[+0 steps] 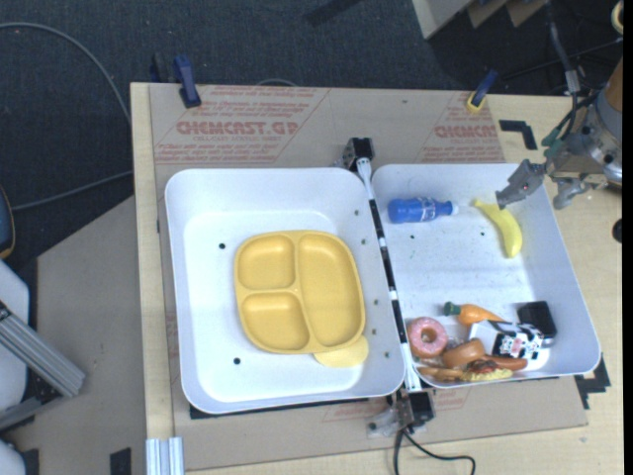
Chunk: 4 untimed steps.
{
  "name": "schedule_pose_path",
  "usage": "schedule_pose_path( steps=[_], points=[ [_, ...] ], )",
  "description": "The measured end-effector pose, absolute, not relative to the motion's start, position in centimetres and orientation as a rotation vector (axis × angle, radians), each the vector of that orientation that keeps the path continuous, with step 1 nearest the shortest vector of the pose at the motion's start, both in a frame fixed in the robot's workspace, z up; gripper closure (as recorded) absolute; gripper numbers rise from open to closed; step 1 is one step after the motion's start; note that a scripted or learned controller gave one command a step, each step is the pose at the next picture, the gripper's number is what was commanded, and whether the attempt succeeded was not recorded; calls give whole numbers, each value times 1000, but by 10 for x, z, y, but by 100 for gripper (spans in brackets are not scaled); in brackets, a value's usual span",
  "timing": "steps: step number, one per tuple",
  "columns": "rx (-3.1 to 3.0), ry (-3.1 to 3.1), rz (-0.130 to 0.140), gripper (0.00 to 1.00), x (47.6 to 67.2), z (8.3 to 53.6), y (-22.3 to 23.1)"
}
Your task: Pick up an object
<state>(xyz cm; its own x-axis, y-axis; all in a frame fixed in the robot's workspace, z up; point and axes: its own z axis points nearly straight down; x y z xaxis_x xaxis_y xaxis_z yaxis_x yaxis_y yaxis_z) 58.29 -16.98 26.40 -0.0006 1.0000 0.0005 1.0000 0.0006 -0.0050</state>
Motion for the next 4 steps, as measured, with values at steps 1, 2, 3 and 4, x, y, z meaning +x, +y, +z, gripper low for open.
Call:
schedule_pose_path(
  steps=[1, 2, 3, 4],
  points=[
    [-2219, -2220, 4, 0, 642, 142, -215],
    [-2208, -2219, -6, 0, 642, 81, -218],
    [-2210, -2220, 5, 100, 641, 88, -221],
    [-2208, -2208, 22, 100, 652, 79, -146]
  ],
)
